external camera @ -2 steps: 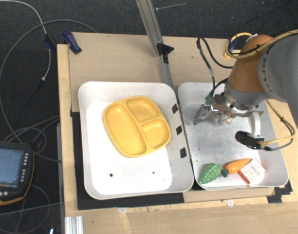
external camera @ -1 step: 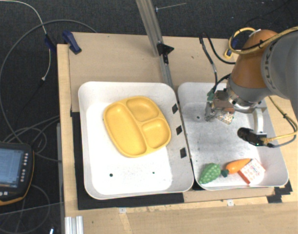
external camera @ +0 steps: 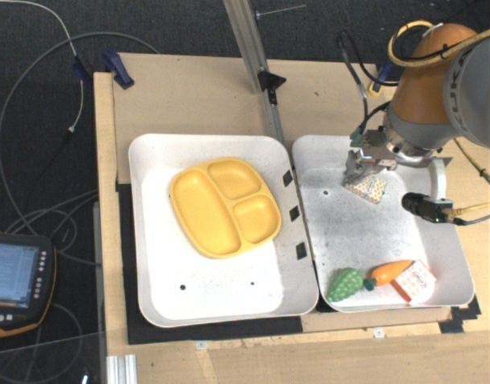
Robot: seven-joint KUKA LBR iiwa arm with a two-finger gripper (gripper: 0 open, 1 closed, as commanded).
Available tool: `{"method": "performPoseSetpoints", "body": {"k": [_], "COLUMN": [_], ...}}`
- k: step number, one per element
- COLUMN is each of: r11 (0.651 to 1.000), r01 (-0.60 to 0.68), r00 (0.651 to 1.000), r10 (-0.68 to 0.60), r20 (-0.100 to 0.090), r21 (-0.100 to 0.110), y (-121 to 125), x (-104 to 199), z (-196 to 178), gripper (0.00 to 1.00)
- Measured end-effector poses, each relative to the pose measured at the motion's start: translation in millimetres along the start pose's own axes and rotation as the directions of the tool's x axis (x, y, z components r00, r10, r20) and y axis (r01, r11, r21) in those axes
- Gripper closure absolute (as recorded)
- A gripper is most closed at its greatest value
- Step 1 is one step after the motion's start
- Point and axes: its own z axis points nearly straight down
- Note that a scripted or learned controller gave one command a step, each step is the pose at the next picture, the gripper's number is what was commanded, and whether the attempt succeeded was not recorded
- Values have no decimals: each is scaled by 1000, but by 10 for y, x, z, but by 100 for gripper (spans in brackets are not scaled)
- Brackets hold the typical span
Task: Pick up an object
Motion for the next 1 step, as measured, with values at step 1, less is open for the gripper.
{"method": "performPoseSetpoints", "body": {"k": [1], "r11": [1000], "r01": [0], "r00": [1000], "r10": [0], "r20": [0], "r21": [-1], "y": [20], "x": [1], "z": [-459], "gripper": [100]}}
